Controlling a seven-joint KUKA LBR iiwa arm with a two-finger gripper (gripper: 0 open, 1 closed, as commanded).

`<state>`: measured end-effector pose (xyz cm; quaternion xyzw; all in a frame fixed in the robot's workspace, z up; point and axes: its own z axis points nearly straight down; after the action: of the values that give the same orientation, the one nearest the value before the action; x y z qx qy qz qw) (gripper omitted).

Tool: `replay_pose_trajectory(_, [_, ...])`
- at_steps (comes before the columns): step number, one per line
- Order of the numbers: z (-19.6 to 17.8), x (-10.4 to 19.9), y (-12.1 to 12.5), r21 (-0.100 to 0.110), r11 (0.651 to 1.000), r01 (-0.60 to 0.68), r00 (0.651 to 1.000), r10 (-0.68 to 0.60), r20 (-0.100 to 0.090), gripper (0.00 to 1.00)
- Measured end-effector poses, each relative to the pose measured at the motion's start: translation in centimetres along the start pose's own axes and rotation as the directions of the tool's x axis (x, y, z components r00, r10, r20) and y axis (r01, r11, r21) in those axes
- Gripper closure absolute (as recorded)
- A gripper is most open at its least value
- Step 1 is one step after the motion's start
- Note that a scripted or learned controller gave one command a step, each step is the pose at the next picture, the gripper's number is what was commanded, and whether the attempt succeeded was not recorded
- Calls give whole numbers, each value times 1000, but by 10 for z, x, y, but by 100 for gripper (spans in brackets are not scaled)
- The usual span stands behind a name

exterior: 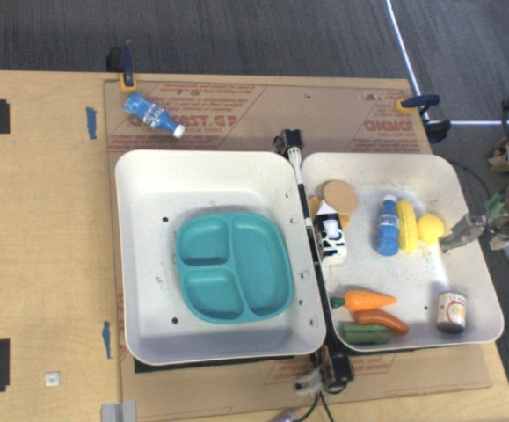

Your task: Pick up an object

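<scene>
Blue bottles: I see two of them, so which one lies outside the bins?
The bottle on the cardboard behind the left bin, lying at a slant with a white cap. The other bottle lies inside the right bin, beside the corn.

Open floor lies between blue bottle (388, 227) and carrot (369, 301).

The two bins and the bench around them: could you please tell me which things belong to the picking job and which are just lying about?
For the job:
gripper at the right bin's edge
blue bottle
corn cob
lemon
carrot
can

Lying about:
teal divided plate in the left bin
small blue bottle on the bench
clamps
</scene>
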<state>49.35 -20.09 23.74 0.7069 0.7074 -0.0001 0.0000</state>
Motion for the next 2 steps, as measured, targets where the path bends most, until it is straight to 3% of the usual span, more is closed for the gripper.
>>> replay_pose_trajectory(1, [118,92,27,2,999,-49,999,49,-1,0])
replay_pose_trajectory(2, [152,68,103,-2,993,-122,993,122,0,0])
